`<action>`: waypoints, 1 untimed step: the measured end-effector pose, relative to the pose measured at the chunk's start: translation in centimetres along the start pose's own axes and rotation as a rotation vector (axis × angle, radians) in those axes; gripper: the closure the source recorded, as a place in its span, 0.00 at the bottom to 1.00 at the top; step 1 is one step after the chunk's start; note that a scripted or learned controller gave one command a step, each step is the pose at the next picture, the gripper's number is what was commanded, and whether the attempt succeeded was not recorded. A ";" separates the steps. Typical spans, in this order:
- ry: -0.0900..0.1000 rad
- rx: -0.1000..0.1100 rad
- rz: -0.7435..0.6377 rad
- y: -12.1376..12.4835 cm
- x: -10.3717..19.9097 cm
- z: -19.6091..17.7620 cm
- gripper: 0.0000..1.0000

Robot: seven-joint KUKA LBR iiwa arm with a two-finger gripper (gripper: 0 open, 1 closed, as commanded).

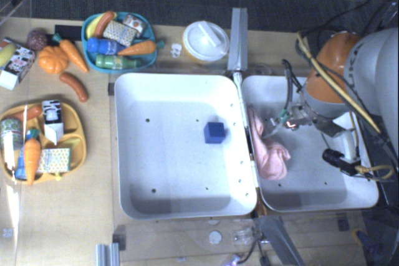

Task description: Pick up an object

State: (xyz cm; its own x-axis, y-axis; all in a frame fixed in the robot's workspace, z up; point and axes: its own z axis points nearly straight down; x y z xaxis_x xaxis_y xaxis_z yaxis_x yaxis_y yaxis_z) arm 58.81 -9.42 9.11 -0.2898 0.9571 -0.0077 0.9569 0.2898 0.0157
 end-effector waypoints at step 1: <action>0.005 0.010 -0.080 -0.4 -5.8 -4.2 0.00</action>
State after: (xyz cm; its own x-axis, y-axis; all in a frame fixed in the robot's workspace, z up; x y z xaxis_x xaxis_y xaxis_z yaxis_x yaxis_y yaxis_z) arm 59.99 -15.07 13.39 -0.3655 0.9308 -0.0033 0.9308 0.3655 0.0049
